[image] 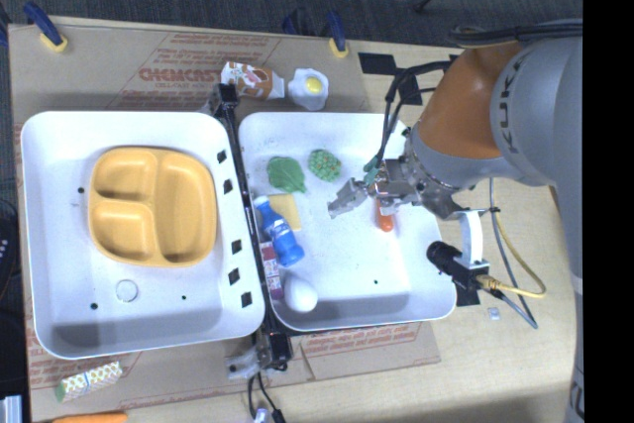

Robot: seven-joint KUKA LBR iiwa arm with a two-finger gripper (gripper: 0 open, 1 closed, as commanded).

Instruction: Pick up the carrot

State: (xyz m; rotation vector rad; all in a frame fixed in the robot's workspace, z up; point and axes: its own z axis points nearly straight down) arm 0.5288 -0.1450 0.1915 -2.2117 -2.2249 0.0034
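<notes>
- Camera view, looking down: the gripper (pixel 349 199) is low over the right bin (pixel 421 307), reaching in from the right with its grey fingers pointing left.
- Whether the jaws are apart or together, I cannot tell from this angle; nothing is visible between them.
- And the carrot (pixel 384 218) lies on the bin floor just right of the fingertips, tucked under the wrist, a small orange piece partly covered.
- Far side of that bin: a dark green leafy piece (pixel 286 174) and, right of it, a bumpy light green piece (pixel 324 163).
- Along the bin's left wall: a yellow block (pixel 285 210), a blue bottle (pixel 278 232) lying tilted, and a white egg-like object (pixel 300 294) near the front.
- Left bin (pixel 45 243) holds a yellow divided tray (pixel 154 204).
- Beyond the bins, a small brown carton (pixel 248 80) and a white-and-yellow item (pixel 309 88) lie on the cardboard.
</notes>
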